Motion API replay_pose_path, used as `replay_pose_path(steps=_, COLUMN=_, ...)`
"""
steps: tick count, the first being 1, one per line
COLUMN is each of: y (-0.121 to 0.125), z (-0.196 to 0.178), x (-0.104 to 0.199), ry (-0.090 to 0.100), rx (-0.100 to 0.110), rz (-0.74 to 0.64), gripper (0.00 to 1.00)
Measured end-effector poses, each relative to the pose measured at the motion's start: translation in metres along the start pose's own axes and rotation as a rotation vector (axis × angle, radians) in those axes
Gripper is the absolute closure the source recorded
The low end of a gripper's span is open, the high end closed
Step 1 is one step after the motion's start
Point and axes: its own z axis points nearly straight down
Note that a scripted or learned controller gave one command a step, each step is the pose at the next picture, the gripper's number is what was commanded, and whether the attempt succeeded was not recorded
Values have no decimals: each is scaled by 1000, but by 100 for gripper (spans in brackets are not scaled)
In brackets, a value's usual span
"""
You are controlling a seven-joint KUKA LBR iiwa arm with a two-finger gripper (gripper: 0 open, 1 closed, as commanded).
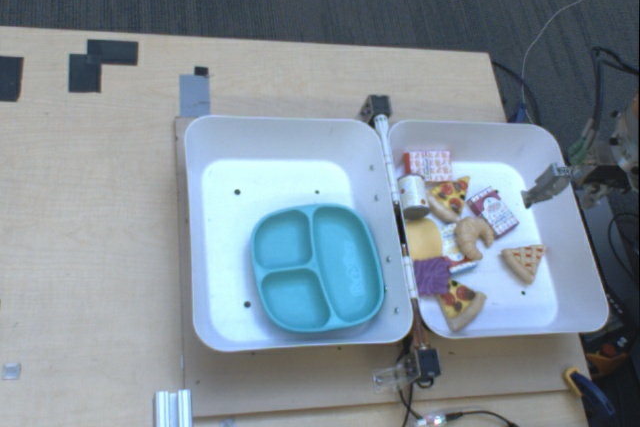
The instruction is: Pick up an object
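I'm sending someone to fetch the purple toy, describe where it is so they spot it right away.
Look in the right bin, along its left wall. The purple toy lies just below the yellow block and above a pizza slice. It is the only purple piece there.

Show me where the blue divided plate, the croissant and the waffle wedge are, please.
Blue divided plate (318, 268): camera view, left bin, on the ridge where its three compartments meet.
Croissant (473, 236): camera view, right bin, on its curved middle.
Waffle wedge (525, 261): camera view, right bin, on its gridded face.
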Motion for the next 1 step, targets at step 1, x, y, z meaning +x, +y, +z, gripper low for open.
replay_pose_path(steps=1, y=-4, z=148, x=31, ry=0, rx=-2, rz=3, gripper=0)
